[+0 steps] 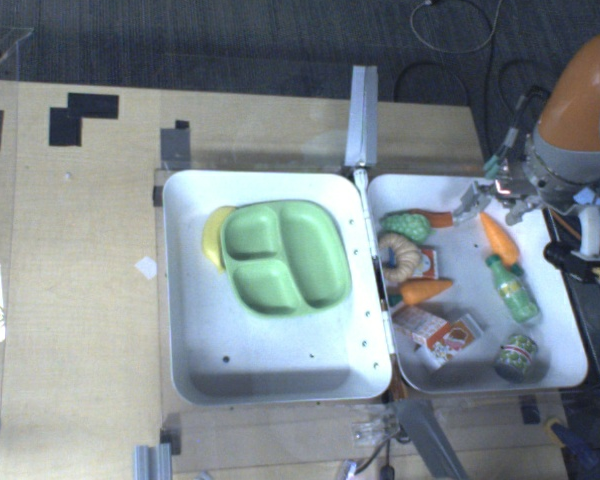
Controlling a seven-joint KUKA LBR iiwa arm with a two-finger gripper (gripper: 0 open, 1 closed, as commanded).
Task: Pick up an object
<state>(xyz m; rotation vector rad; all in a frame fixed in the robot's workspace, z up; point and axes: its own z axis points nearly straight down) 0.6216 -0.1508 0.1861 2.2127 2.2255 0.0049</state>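
Carrot (499, 238) just below gripper (495, 196); green bottle (511, 291), can (518, 356) nearby.

Two white bins (190, 298), wooden bench (70, 268), perhaps cables (460, 18)

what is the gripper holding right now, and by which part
Nothing is held. The gripper hangs open over the right bin, above the toys, near the carrot, with nothing between its fingers.

1. My arm (585, 108) wears a rounded orange band above the wrist, glossy along its top.
2. Below it sits a grey collar with a paler edge.
3. My gripper (495, 196) is dull grey metal with thin, angular fingers.
4. Black cables and a small bright green spot cluster at my wrist.
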